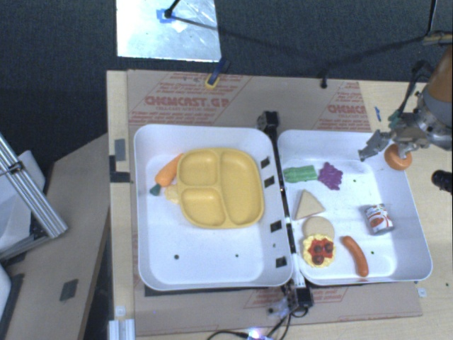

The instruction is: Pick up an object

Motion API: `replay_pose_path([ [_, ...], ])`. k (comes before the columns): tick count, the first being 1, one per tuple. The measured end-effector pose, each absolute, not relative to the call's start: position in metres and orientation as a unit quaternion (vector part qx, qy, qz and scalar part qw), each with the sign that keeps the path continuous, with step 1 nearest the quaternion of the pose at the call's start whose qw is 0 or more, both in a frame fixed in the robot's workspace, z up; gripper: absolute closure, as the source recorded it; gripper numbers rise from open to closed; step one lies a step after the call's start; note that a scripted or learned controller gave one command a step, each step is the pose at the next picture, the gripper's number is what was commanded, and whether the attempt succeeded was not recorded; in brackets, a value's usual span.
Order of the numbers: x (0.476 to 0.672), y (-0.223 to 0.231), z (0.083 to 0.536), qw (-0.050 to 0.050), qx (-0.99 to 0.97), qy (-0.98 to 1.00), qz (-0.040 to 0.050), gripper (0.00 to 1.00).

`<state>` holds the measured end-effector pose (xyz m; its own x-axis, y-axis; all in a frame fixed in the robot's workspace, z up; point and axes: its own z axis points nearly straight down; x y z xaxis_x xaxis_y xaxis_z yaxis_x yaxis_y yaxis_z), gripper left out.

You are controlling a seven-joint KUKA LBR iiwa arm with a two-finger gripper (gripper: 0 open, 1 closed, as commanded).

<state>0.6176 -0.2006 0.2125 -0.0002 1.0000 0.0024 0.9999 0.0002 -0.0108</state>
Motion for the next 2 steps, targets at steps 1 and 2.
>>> replay_pose_path([
  [1,0.62,-0.2,0.221,-0.001,-0.706,-0.708,-0.0005,0.0],
  [2,0.62,-0.197,0.179,0.0,-0.706,-0.708,0.0003,0.0],
])
